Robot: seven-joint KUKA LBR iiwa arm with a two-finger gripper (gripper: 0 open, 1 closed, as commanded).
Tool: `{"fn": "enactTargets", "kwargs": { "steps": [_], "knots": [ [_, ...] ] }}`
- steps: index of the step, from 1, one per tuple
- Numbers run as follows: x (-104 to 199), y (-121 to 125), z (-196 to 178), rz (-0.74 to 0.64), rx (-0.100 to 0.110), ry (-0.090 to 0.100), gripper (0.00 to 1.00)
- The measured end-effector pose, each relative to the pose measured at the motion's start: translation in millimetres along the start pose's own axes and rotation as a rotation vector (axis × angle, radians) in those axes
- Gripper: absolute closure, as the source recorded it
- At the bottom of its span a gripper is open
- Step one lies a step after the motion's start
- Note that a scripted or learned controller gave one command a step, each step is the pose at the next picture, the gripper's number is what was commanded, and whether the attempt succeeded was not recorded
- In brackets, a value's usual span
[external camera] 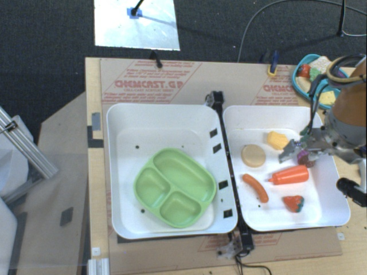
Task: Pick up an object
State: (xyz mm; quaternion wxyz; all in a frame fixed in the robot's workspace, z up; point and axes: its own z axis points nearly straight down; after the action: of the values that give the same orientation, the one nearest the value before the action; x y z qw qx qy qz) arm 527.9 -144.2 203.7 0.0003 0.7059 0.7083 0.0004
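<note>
While the arm (347, 116) reaches in from the right over the right bin (330, 216), its fingers (293, 151) hang low near that bin's middle right, just above the orange carrot (290, 176); whether they are spread or closed cannot be told, for they show as a small grey blur, and nothing is seen between them. The carrot lies with its long axis nearly left to right, its thicker end to the right and its narrower end to the left, directly below the fingers and close to them, though contact cannot be judged; a yellow piece (277, 140) sits just left of the fingers; a round tan disc (253, 155) lies farther left; a sausage (255, 187) slants from upper left to lower right below the disc; a red strawberry-like piece (293, 203) rests below the carrot. The left bin (123, 153) holds a green divided plate (175, 187). The brown sheet on the tabletop (149, 73) reads "CHEMCAST GP" in red.
</note>
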Motion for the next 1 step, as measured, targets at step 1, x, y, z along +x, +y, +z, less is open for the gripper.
{"fn": "enactTargets", "kwargs": {
  "steps": [1],
  "knots": [
    [0.0,1.1,-11.0,-0.003,-0.003,-0.001,1.0]
  ]
}}
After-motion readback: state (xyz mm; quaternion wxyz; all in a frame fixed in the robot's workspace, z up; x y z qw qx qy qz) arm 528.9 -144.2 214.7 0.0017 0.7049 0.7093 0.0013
